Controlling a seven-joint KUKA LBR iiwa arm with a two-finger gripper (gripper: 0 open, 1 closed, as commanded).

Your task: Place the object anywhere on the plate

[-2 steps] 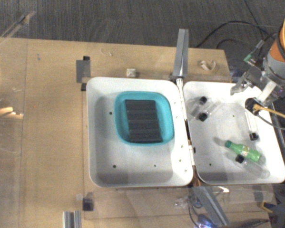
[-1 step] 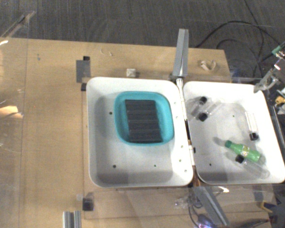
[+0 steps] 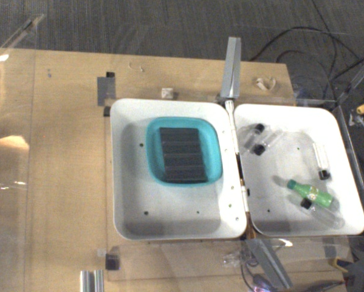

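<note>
Worktop (image 3: 60, 181) of pale wood carries two shallow white bins side by side. Left bin (image 3: 127, 218) holds a teal plate (image 3: 152, 154) with a dark ridged block (image 3: 183, 155) lying on its middle. Right bin (image 3: 346, 218) holds several clear vials with black caps: two (image 3: 257, 139) near its upper left corner, one (image 3: 321, 160) toward the right wall, and one (image 3: 318, 207) low down, touching a green bottle (image 3: 309, 191) that lies on its side. No end effector is in view, so its state cannot be told.
</note>
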